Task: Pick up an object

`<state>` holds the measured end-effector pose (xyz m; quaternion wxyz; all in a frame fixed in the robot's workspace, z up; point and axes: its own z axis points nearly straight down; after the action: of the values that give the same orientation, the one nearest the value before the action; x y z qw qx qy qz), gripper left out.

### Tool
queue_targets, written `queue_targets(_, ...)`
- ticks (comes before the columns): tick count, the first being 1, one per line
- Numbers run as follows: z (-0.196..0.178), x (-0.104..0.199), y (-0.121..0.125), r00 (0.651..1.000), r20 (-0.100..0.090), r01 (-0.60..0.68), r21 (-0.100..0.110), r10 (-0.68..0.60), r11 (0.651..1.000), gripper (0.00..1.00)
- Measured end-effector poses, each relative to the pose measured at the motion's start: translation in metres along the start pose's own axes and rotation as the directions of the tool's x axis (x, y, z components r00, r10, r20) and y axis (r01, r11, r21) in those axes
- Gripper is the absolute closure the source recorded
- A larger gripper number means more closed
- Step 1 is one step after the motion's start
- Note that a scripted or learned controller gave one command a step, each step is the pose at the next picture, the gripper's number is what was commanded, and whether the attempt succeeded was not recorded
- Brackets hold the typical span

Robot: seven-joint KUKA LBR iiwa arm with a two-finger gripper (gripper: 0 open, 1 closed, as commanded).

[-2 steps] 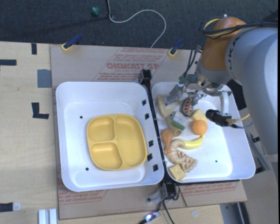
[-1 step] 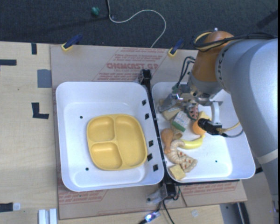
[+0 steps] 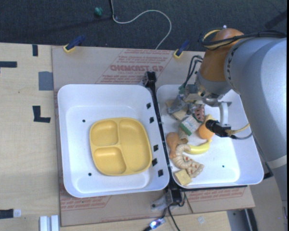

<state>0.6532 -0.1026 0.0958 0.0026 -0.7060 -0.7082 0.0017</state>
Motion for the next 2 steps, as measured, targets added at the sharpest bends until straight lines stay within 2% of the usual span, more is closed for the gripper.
queue_targets(1, -0.045, -0.006, 0.002, 1.0, 0.001, -0.001, -0.009, 0.001, 1.0, 1.0)
queue_targets(2, -0.109, -0.004, 0.001, 1.0, 0.001, -0.001, -0.011, 0.001, 1.0, 1.0)
